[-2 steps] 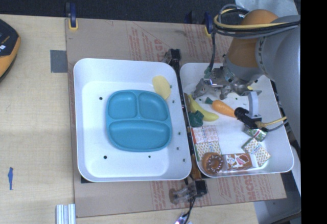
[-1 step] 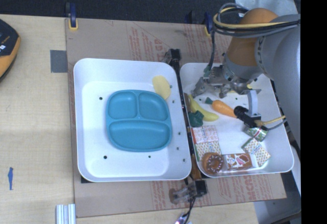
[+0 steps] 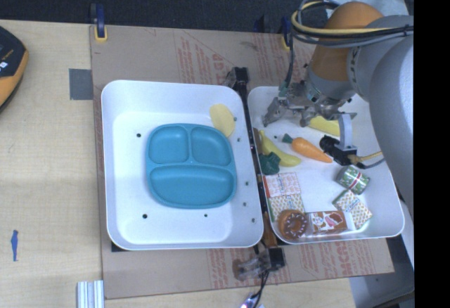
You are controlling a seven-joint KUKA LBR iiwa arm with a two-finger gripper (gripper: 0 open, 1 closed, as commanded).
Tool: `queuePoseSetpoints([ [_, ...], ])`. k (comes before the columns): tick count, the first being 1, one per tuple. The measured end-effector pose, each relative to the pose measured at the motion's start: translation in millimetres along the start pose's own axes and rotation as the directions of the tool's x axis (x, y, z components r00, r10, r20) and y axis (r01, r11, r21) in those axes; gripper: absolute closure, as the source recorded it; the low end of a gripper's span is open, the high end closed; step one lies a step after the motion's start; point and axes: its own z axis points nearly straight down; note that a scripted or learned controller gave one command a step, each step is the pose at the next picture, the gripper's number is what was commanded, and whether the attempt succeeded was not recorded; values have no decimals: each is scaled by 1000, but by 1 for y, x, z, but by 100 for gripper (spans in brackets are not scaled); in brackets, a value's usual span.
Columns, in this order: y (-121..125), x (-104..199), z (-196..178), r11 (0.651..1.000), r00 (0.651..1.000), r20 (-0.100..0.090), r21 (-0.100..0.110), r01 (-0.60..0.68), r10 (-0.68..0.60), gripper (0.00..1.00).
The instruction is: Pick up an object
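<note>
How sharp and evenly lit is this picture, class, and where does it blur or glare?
Camera view: even, soft light; the blue tray is fairly sharp with faint shadow; the left bin is bright without harsh glare; the gripper and nearby small items look soft and muddled.

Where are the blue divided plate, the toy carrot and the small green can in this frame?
blue divided plate point(image 3: 190, 164): camera view, centre ridge, left bin.
toy carrot point(image 3: 311, 150): camera view, mid orange body, right bin.
small green can point(image 3: 351, 179): camera view, side wall, right bin.
</note>
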Motion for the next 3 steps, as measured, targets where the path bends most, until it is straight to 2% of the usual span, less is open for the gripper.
queuePoseSetpoints([
  [1, -47, -16, 1, 1000, 1000, 0, 8, -3, 3, 0],
  [2, 1, -13, -1, 1000, 1000, 0, -3, 0, 0, 0],
  [3, -47, -9, 1, 1000, 1000, 0, 7, -3, 3, 0],
])
